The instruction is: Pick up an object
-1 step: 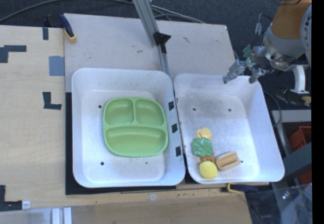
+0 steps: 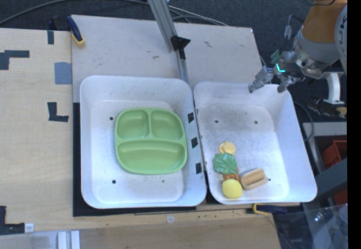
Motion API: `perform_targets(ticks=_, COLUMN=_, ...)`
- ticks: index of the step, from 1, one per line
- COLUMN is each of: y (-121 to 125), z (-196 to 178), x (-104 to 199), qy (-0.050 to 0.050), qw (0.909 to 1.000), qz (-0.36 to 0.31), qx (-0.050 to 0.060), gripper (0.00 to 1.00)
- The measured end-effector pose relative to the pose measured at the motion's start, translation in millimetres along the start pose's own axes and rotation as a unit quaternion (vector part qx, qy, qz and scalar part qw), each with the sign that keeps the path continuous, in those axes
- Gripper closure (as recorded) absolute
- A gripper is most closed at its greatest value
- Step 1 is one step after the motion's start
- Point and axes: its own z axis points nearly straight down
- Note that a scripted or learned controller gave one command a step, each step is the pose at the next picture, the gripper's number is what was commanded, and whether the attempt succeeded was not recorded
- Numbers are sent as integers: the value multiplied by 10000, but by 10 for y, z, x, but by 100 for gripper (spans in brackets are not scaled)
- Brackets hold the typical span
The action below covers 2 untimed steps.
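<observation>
My gripper (image 2: 269,83) sits spread and empty at the upper right. I should go down slowly to the toys (image 2: 231,172) at lower right.

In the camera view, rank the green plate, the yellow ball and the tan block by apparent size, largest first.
1. green plate, far the largest.
2. tan block.
3. yellow ball, close to the block in size, so that order is unsure.

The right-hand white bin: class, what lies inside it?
Inside the right bin, near its front edge, sit a yellow ball, a green leafy toy, a small tan round piece and a tan block. What lies beneath these toys is covered.
</observation>
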Motion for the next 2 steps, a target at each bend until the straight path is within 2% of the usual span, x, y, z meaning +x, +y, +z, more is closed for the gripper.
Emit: perform_targets(ticks=2, y=-41, z=1278, x=54, qy=5, qw=10000, qz=2, qx=35, gripper=0)
